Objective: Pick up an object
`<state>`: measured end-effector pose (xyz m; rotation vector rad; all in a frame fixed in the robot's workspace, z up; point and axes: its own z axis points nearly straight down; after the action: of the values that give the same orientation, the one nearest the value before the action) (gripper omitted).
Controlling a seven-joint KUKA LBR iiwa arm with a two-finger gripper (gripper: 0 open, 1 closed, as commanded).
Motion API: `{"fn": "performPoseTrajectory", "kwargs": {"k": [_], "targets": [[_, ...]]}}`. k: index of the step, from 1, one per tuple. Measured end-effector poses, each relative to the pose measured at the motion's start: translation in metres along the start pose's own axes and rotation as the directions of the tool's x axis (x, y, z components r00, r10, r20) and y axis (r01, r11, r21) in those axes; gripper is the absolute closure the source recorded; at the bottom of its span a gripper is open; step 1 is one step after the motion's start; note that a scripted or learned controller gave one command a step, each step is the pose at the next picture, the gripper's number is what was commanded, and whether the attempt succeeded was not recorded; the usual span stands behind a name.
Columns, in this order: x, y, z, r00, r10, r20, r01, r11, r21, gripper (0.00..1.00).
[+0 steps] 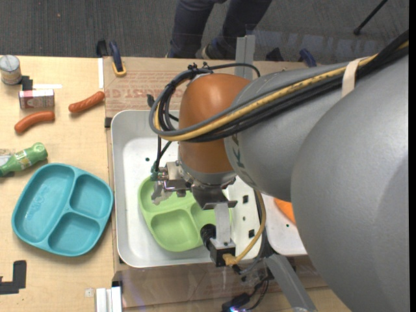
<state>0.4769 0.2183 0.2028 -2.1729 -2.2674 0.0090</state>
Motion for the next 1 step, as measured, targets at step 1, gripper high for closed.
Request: {"fn": "performPoseTrajectory", "kwargs": {"k": [1], "targets": [[-0.051, 0.0433, -0.0508, 0.998, -0.067, 0.0, 0.067, 0.998, -0.002, 0.0]]}}
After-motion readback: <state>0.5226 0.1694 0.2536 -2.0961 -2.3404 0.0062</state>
